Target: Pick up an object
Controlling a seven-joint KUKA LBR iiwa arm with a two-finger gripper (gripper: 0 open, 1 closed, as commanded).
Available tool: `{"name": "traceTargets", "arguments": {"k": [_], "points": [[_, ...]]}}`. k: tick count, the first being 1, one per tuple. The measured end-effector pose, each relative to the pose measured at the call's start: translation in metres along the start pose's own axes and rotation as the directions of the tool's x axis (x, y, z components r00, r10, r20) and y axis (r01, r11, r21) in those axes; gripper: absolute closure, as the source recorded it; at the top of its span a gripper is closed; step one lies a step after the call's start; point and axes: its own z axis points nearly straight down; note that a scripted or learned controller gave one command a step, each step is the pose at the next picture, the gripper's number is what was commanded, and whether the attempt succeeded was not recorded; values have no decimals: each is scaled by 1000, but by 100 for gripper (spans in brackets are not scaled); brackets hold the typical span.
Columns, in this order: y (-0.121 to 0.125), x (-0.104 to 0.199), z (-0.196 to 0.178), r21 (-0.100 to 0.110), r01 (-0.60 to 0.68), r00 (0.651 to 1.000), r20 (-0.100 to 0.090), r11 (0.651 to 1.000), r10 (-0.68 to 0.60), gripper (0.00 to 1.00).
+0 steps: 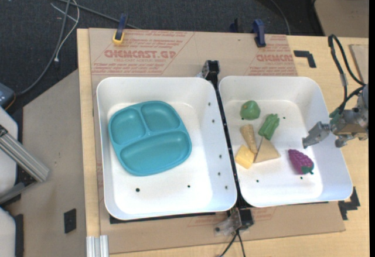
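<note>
The right bin (310,93) holds several toy foods. A round green pepper (249,110) lies at its back, with a longer green vegetable (269,126) to its right. Below them sit a pale corn-like piece (249,136), a yellow cheese wedge (244,158) and a tan wedge (268,151). A purple grape bunch (300,161) lies toward the right wall. My gripper (326,137) hangs over the bin's right side, just above and right of the grapes. Its fingers (313,134) are spread open with nothing between them.
In the left bin (205,180) lies a teal divided plate (150,137). A black clamp (210,68) sits at the back where the two bins meet. Both bins rest on a cardboard sheet (146,51) held by blue clamps. Cables (341,68) run along the right.
</note>
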Motion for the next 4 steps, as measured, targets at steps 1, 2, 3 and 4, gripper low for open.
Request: {"name": "traceTargets", "arguments": {"k": [1, 2, 3, 4], "points": [[3, 1, -7, -14, 5, 1000, 4, 1000, -5, 0], [8, -9, 44, -12, 4, 1000, 3, 1000, -4, 0], [17, -13, 95, -12, 4, 1000, 3, 1000, -4, 0], [18, -12, 141, -11, 5, 1000, 2, 1000, -5, 0]]}}
